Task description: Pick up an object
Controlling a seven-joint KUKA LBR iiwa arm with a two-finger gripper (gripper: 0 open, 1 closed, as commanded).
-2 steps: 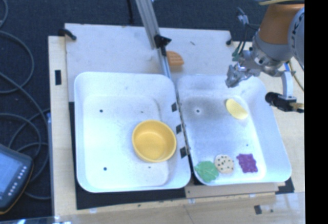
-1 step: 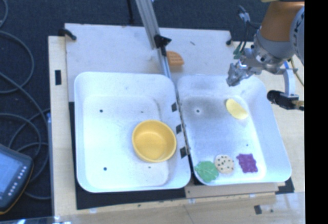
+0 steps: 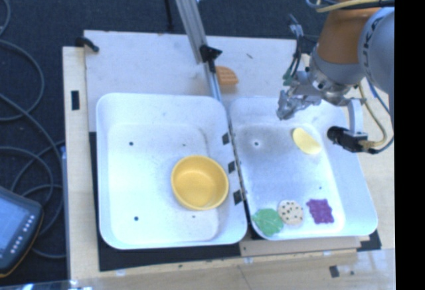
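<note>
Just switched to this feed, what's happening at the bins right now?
The arm's gripper hangs over the far edge of the right bin, beside a pale yellow piece, with nothing seen between its fingers. A green piece, a cookie and a purple piece lie along the near edge. A yellow bowl sits in the left bin.

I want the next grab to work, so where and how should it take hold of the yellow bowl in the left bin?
Grip the yellow bowl by its rim, probably the near-right side, coming straight down with one finger inside and one outside. It sits upright and open, and looks too wide to span. The tool hangs over the right bin.
</note>
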